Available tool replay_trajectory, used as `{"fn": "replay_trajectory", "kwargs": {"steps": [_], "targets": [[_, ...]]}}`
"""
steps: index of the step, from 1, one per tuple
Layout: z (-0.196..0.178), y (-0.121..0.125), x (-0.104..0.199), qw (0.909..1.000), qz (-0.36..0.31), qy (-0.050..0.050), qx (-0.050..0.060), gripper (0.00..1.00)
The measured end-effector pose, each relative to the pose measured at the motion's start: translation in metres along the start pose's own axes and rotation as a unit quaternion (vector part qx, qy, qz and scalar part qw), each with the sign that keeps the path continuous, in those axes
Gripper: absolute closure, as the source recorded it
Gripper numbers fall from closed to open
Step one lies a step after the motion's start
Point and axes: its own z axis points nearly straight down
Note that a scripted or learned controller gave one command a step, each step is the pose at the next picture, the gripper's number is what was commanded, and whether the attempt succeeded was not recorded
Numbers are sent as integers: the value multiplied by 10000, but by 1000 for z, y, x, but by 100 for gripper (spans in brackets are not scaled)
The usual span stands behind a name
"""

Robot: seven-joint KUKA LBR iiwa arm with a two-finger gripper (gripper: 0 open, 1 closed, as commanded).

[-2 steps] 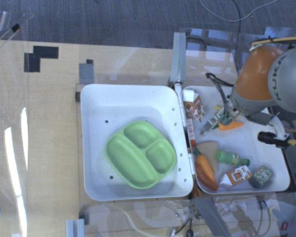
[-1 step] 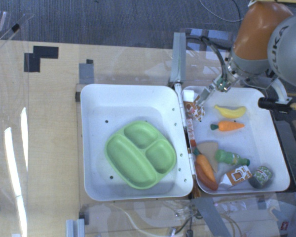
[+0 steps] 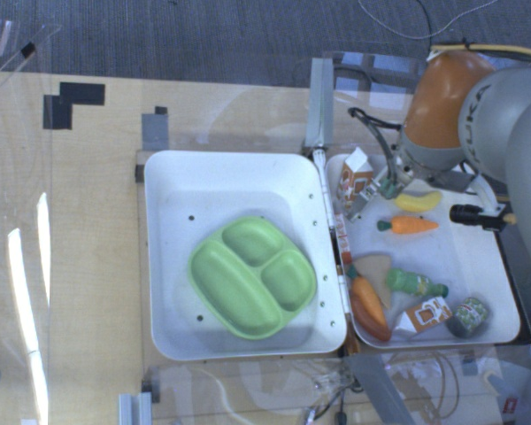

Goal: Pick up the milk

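Near edge of the right bin (image 3: 504,330): a small dark can (image 3: 468,316), a small brown-and-white carton (image 3: 427,312), an orange-red sausage-like piece (image 3: 370,307) along the left wall, a green bottle (image 3: 415,283) lying on its side. All loose clutter, none of it in the way of the far corner. Mid bin: a carrot (image 3: 407,226), then a banana (image 3: 419,202) just behind it.

Left bin (image 3: 159,264) holds a green divided plate (image 3: 252,275), flat near its middle, probably the drop spot for later.

Far left corner of the right bin: the milk (image 3: 355,179), a white gable-top carton with a red print, upright and tucked against the bin wall. Awkward spot; the wall blocks one side.

The claw (image 3: 378,187) sits just right of the milk, low and close, arm reaching from the right. Cannot tell how the claw is set or whether it has hold of anything. Looks like the approach or grasp step; the milk is not lifted.
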Motion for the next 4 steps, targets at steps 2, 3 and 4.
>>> {"fn": "replay_trajectory", "kwargs": {"steps": [2,3,4], "targets": [[-110,28,21,9994,352,-49,-54,100],[-121,30,20,9994,332,-79,-80,100],[-121,30,20,9994,328,-78,-80,0]]}}
